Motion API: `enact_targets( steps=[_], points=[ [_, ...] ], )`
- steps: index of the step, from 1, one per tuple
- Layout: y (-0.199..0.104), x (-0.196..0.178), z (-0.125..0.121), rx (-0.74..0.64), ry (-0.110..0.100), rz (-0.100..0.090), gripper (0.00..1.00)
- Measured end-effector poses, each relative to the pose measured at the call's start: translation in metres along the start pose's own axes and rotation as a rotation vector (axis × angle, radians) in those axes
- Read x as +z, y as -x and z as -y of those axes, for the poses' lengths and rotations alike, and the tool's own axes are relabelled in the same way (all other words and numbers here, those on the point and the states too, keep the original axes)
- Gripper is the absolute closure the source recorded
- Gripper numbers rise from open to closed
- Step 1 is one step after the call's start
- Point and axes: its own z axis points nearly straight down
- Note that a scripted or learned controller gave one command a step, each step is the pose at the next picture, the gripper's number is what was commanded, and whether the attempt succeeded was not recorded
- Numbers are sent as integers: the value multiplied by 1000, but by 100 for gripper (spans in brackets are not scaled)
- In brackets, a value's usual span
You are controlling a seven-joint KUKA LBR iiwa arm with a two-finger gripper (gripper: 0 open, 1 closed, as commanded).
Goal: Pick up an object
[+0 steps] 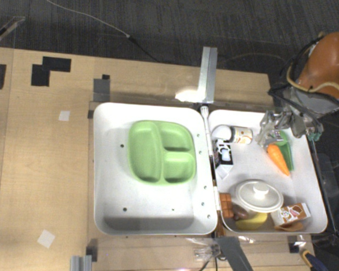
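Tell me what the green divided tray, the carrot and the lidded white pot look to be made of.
Green divided tray: likely moulded plastic, matte, uniform colour, rounded compartment edges.
Carrot: probably a plastic toy; flat even orange, smooth, with a green top.
Lidded white pot: glossy white, ceramic or hard plastic; the sheen leaves it open.

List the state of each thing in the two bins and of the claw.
Green divided plate: flat, upright, alone in the left bin.
Carrot: lying loose in the right bin.
White lid: knob up, resting over other items.
Small carton: lying on its side.
Claw: above the carrot's top end.
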Motion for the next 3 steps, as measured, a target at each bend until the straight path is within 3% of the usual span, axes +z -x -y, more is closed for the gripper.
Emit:
enact_targets(
  steps=[1, 2, 3],
  points=[
    [0, 0, 0, 0, 0, 0, 0],
    [-24, 83, 35, -6, -2, 3, 0],
    [-36, 92, 20, 166, -2, 1, 0]
  ],
)
